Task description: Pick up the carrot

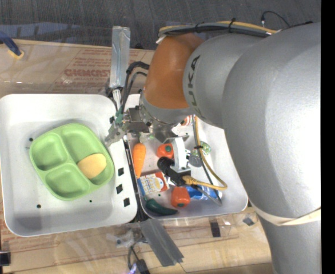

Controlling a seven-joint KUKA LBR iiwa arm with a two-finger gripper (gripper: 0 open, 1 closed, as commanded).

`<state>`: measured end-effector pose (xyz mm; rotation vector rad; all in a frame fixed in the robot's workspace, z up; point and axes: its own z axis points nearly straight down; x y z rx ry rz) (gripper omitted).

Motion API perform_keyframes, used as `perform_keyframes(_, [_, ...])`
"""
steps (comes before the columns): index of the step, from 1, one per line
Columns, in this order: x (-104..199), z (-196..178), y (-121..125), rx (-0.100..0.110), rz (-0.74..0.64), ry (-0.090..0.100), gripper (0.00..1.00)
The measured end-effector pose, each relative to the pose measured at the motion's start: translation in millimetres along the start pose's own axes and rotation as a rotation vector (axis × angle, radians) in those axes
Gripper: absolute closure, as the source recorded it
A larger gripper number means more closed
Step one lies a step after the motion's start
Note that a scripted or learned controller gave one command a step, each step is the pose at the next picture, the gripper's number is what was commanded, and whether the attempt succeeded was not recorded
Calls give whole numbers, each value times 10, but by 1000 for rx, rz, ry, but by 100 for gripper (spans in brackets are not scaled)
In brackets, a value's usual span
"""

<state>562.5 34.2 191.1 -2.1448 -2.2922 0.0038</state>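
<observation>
While the big grey arm [253,96] leans in over the right bin [233,170], the carrot [138,158] lies near that bin's left wall, close to the edge where the two bins meet. It is orange and long. Its fat end points up toward the arm and its thin end points down toward a little carton [154,182].

The claw [150,129] sits just above the carrot's fat end. It is tucked under the orange band [170,76] and mixed up with wires, so I cannot tell how far open it is. I see nothing held in it. The carrot looks like it is lying flat in the bin.

I think the job now is to get the claw around the carrot. A good way would be to come straight down over the middle of it, not the thin tip, since the tip could slip out. The claw should close across the short way, side to side.

There is not much room. The bin wall is on one side, and a small red and green toy [166,150] is just beside the carrot on the other. The claw could bump either one. Going slowly would help. A red block [180,197] and a dark green vegetable [159,208] lie lower down, out of the way.

In the left bin [19,124], a green plate [59,153] holds a yellow lump [92,165].
</observation>
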Motion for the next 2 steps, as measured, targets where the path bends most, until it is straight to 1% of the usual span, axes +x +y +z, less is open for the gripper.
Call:
perform_keyframes(1, [-171,-51,-684,1,-4,0,0])
perform_keyframes(2, [-960,-89,-466,-2,-122,-1,0])
